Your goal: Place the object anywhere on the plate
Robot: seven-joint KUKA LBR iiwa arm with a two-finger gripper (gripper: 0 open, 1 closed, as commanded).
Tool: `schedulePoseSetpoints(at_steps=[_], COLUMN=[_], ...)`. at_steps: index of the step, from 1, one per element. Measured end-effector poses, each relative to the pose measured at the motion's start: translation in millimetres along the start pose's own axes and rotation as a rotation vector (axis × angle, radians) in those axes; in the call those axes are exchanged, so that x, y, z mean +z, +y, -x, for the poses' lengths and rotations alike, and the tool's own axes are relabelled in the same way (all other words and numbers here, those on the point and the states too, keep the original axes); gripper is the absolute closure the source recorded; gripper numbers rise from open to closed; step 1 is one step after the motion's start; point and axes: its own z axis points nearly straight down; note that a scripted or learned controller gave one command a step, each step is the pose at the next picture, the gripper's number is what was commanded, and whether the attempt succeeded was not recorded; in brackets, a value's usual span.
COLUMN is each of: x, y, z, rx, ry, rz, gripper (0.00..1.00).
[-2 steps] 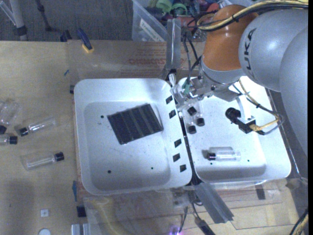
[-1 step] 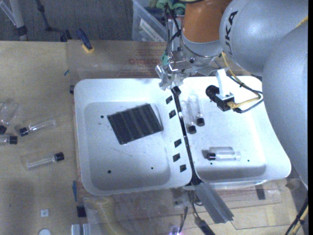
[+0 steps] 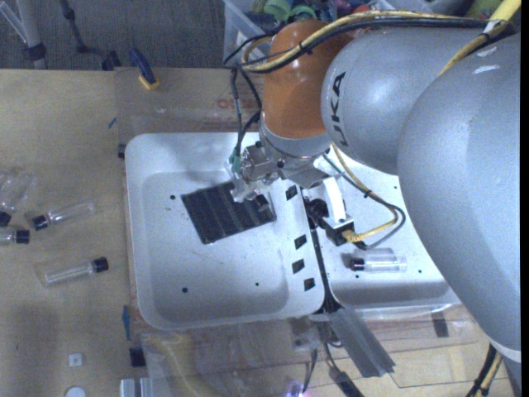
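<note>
A: Start with the big things. The arm (image 3: pixel 388 81) reaches in from the right and covers much of the right bin (image 3: pixel 388 292). The left bin (image 3: pixel 215 296) is mostly in plain sight.

B: And the plate?

A: The dark flat slab in the left bin, I take that as the plate (image 3: pixel 216 213). It lies tilted, its right end under the gripper (image 3: pixel 248 184).

B: So what is the step?

A: My judgement: a placing move over the plate. To do it well, the tool should come down square over the middle of the slab, not its right edge, and let go low so the thing does not bounce or slide off onto the white floor.

B: Does it hold anything?

A: I cannot tell. The wrist hides the tool's working end, so whether it is wide, narrow or gripping is not readable. Nothing shows clearly between the tool and the plate.

B: Then where is the object?

A: Unsure. A small clear vial (image 3: pixel 376 263) with a dark cap lies in the right bin, well apart from the plate. If that is the task's thing, it has not been placed. Similar vials (image 3: pixel 70 270) lie on the bench at left.
</note>
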Motion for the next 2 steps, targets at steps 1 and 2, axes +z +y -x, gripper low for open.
schedulePoseSetpoints(at_steps=[1,2], x=[25.1,86.3], y=[59.3,79.7], z=[-5.9,-57.8], rx=[0.459,0.72], ry=[-0.001,-0.001], rz=[0.003,-0.008], gripper=[1.0,1.0])
